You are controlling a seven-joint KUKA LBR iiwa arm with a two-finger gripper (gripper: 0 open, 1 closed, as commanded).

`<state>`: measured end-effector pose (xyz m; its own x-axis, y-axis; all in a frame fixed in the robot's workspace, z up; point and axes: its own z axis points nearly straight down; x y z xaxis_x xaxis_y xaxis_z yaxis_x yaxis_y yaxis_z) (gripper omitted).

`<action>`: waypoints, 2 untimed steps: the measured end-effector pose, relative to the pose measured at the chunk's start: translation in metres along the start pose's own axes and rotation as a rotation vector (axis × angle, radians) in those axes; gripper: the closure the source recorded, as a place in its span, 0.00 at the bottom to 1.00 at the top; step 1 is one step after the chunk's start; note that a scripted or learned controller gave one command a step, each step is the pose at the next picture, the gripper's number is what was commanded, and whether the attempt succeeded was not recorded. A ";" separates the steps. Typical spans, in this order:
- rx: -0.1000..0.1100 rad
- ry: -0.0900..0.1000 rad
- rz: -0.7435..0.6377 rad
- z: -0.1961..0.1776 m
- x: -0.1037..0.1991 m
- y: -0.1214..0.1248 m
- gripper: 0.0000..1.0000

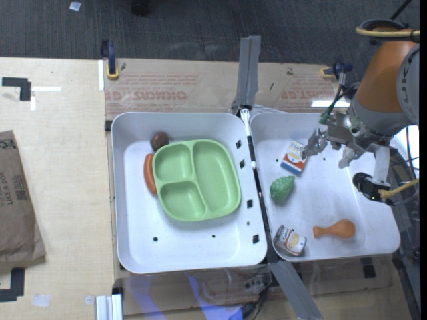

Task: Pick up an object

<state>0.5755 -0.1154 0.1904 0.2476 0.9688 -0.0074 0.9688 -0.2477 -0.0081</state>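
The jaws (331, 147) were seen spread and empty above the right bin (373, 245), just beside the small carton (293, 159). Nothing had been lifted yet; closing and raising were judged still left.

Small carton (293, 158), green lump (282, 188), drumstick (335, 230), can (290, 241), right bin (390, 242)

I see my grey arm with its orange band (385, 72) reaching in over the right white bin (373, 245). The two-finger gripper (331, 149) hangs above that bin's far half, its fingers spread apart with nothing between them.
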 end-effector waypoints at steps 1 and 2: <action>-0.008 0.006 -0.135 0.098 0.019 0.033 0.00; -0.006 0.004 -0.138 0.090 0.019 0.033 1.00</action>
<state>0.6113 -0.1058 0.1005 0.1125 0.9937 -0.0029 0.9937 -0.1125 -0.0028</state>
